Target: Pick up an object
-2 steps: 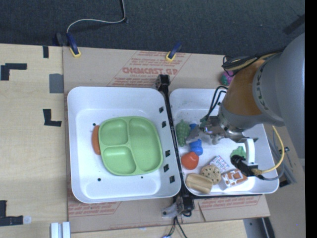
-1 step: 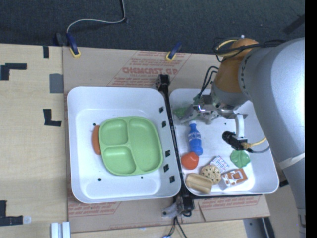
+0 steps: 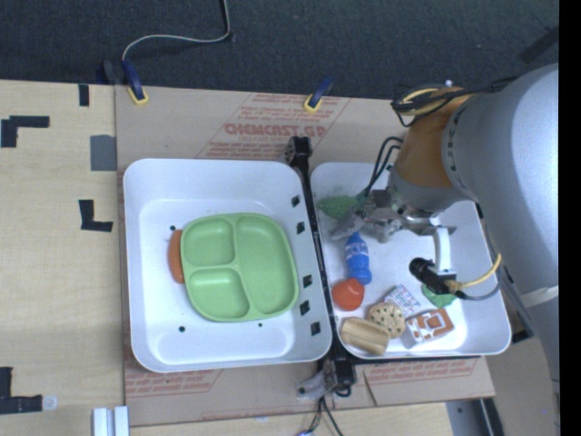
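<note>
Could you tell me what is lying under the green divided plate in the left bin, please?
An orange object pokes out from under the green plate's left edge. The plate covers the rest of it, so I cannot tell what it is.

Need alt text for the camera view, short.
A grey arm with an orange band reaches from the right over the right bin, its gripper low near a blue bottle. That bin also holds a red ball, a cookie and a bread roll. The left bin holds a green divided plate.

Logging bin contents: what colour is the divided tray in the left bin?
Light green, plain; the divided tray shows clearly in the camera view.
</note>
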Robot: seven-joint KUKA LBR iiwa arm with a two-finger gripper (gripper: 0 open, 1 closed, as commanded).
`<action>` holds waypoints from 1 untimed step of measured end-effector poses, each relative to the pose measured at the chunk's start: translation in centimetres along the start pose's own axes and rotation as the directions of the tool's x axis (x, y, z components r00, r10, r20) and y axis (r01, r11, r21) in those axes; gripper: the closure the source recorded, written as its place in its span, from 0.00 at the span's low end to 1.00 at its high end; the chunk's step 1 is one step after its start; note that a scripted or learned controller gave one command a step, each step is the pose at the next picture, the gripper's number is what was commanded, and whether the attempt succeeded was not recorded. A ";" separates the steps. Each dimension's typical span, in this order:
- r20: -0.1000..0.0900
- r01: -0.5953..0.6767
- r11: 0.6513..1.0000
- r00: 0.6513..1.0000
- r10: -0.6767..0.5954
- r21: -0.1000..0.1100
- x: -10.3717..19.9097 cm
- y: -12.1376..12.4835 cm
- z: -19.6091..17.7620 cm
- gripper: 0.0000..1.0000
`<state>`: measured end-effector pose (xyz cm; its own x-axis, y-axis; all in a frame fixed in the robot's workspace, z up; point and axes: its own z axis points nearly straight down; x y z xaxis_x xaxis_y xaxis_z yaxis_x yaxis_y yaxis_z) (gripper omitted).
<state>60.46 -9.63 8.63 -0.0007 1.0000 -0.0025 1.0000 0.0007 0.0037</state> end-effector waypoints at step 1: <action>-0.001 0.000 1.000 1.000 0.000 0.000 0.2 3.4 0.1 0.00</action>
<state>63.83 -9.44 8.57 -0.0012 1.0000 -0.0014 1.0000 0.0012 0.0035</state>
